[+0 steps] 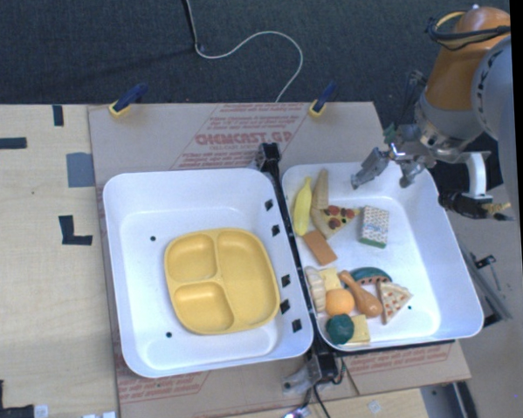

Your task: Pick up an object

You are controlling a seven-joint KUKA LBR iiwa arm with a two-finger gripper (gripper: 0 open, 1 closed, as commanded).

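Two fingers of the gripper stand spread wide apart and hold nothing, above the far right corner of the right bin. No object is lifted yet, so the whole pick is left. The nearest candidate, a small green-white box, lies below it. The cardboard shows red writing, too blurred to read surely.

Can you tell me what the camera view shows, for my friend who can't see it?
A grey and orange robot arm holds its gripper, fingers spread open and holding nothing, above the far corner of the right bin, which is full of toy food. The left bin holds a yellow divided plate.
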